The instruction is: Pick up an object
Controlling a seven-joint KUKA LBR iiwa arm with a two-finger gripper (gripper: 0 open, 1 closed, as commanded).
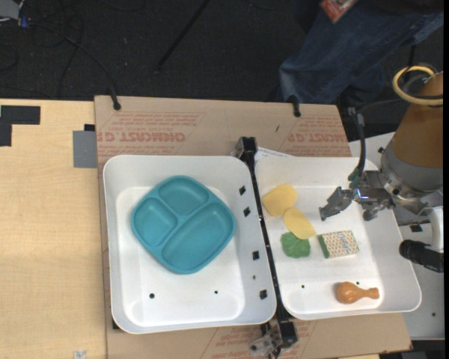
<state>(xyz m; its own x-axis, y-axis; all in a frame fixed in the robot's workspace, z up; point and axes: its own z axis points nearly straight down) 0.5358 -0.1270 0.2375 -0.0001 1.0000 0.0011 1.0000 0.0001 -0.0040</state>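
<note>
The right bin (404,294) holds a yellow lump (279,197), a second yellow piece (299,224), a green piece (295,246), a small patterned block (338,244) and an orange gourd-shaped toy (355,293). My gripper (353,204) hangs over the right part of this bin, just above and behind the patterned block. Its two dark fingers are spread, so it is open, and nothing sits between them.
The left bin (127,305) carries a teal divided plate (183,224). A black divider (256,230) runs between the bins. Cardboard lies under both bins, with wooden bench top to the left. Arm parts and a cable crowd the right edge.
</note>
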